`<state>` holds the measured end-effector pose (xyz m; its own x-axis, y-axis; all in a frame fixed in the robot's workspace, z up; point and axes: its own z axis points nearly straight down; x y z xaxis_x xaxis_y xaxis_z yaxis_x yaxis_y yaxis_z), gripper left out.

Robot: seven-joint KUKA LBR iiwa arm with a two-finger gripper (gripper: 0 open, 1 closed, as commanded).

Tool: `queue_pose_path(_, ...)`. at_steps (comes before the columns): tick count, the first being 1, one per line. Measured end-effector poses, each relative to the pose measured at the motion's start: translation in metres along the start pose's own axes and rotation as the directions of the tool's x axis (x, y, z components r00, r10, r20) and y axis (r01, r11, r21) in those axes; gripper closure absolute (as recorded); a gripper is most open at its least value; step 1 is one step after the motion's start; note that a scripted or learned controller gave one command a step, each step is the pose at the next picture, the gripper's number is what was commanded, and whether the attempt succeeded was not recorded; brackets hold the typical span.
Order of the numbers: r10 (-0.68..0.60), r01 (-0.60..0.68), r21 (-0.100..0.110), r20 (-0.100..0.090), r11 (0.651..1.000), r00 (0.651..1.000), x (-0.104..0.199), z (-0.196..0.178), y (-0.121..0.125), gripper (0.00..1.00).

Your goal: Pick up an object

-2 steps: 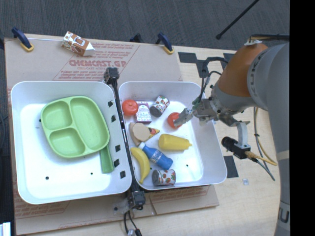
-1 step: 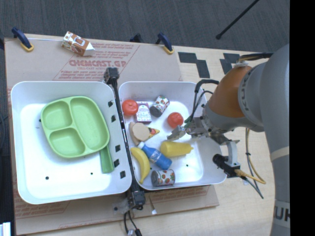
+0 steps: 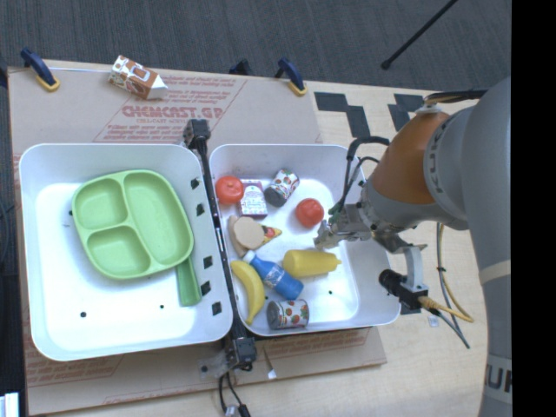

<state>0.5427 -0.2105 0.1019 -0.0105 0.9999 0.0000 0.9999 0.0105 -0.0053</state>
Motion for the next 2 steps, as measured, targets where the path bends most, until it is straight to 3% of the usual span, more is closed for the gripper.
queue_pose_path(1, 0.008, -0.008, -0.007, 0.001, 1.0, 1.0, -0.001, -0.095, -0.027, 1.0)
queue_pose_path(2, 0.005, -0.005, -0.003, -0.001, 1.0, 1.0, 0.0, -0.037, 0.085, 1.0)
